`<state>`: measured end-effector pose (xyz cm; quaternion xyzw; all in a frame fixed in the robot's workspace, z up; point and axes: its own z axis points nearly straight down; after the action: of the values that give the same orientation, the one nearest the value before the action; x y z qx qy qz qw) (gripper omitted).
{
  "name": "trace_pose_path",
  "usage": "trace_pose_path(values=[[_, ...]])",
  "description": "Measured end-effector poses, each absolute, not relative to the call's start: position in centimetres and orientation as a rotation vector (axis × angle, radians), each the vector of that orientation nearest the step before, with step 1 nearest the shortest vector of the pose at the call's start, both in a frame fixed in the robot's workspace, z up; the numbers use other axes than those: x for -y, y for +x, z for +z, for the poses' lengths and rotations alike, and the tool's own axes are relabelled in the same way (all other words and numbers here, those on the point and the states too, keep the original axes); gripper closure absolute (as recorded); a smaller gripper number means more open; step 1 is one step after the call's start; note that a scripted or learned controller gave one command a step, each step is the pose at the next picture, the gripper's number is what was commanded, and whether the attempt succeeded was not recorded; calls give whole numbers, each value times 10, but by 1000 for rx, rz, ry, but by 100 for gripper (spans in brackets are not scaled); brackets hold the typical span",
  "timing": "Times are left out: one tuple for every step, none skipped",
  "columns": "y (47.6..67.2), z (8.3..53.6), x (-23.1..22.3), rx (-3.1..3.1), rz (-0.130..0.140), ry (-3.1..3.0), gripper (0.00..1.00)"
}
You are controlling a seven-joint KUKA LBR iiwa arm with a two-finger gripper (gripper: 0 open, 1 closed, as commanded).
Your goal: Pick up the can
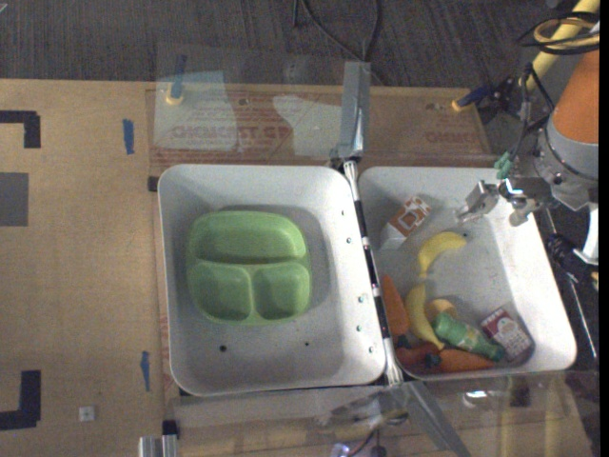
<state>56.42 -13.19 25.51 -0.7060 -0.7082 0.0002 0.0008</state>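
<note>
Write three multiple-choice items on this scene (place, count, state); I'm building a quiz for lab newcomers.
1. The green bottle lies: A in the view's left bin; B in the view's right bin; C on the bench.
2. The green plate's compartments number: A two; B three; C five.
3. The plate lies: A compartments up; B upside down; C on edge.

Answers: 1 B, the green bottle lies in the right bin; 2 B, the green plate shows one long well and two smaller ones; 3 A, its wells face the camera.

Hand [497, 204] low, fingers apart, empty
</note>
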Motion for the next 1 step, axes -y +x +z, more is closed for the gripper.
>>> trace_pose_path(values=[[626, 148, 193, 2230, -1, -2216, 0]])
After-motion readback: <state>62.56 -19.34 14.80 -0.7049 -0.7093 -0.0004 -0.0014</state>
